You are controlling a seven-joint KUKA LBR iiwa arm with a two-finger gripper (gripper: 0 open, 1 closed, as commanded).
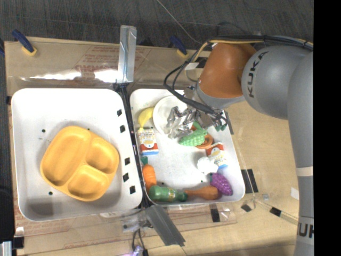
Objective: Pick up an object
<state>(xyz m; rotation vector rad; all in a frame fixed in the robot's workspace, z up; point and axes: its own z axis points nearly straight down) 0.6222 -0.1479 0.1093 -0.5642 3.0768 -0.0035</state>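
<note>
- A tan bench (266, 143) bears two white bins side by side; the left bin (26, 116) holds a yellow divided tray (80, 162).
- The gripper (180, 120) hangs over the right bin (176, 169), above a white plate (162, 110); how its claw stands cannot be told.
- Just beside it lies a green toy corn (193, 139), with a purple grape bunch (221, 183) farther toward the bin's near right corner.

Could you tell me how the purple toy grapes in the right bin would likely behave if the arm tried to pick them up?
The purple grapes look like moulded plastic, so probably stiff and light. Their bumpy surface could slip from a two-finger grip. Nudged, they may slide against the bin wall beside them.
</note>
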